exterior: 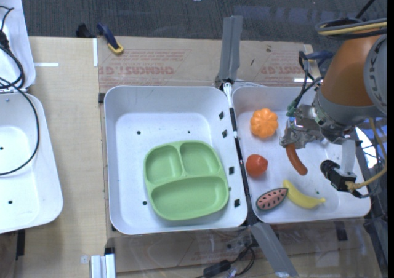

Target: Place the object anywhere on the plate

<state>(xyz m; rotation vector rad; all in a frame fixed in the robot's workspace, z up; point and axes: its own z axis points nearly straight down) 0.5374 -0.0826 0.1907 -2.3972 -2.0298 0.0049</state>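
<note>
Two shallow white bins sit side by side on the bench, and the gripper hangs over the right bin, at the end of the grey arm with its orange band reaching in from the right. Whether the jaws are spread or closed cannot be told from this slanted view, since the gripper body hides them. Just below the jaws and touching or nearly touching their tips lies a reddish-brown sausage, tilted so that its upper end points toward the gripper; it cannot be told whether the jaws pinch it. Up and to the left of the jaws rests a small orange pumpkin. Down and to the left of them sits a red tomato. Farther below the jaws a yellow banana lies near the bin's front wall, with a watermelon slice just beside its left end. Well to the left of the jaws, across the divider between the bins, the left bin holds a green plate with three compartments, lying flat toward the bin's front. Nothing from the right bin rests on that plate.
</note>
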